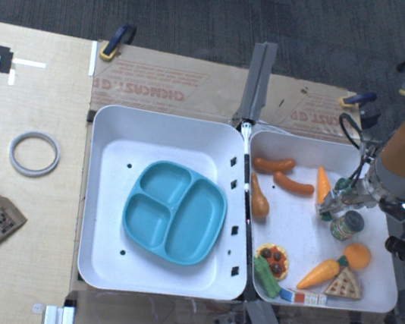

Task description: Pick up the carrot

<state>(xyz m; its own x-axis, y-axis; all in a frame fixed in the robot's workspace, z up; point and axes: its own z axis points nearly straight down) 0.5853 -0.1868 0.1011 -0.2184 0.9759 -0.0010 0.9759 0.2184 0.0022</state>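
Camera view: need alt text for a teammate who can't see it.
The gripper hovers in the right bin beside a small can, with the carrot lying nearer the front among sausages and other toy food. The left bin holds a blue divided plate.

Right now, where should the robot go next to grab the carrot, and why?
Probably toward the near side of the right bin. The gripper hovers by the small can, while the carrot lies nearer the front, beside the orange ball and the sandwich wedge.

One camera fixed overhead looks down at a slant, far enough back to take in both bins (180, 134) and the table (30, 90).
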